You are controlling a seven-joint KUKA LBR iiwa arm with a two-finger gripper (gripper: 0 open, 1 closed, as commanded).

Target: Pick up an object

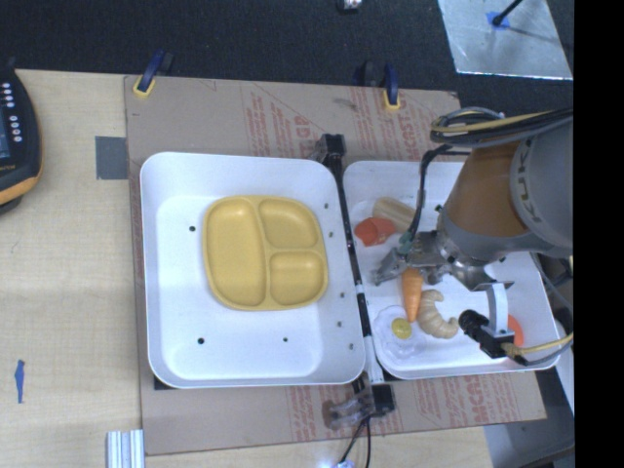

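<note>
**Now the gripper hangs low over the right bin**

Down in the right bin (546,281), the gripper (405,261) sits just above the carrot (412,293); its grip can't be read. Croissant (436,317) lies beside the carrot. Yellow tray (263,252) fills the left bin (175,339).

Bench (68,291), cardboard sheet (244,115), two bins (161,261)

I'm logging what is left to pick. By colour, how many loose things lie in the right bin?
Orange or red: 2, the carrot and a red-orange piece
Pale cream or tan: 2, a block and a curved piece
Yellow: 1, a small piece
Total: 5 that I can make out; the arm hides part of the bin.
</note>
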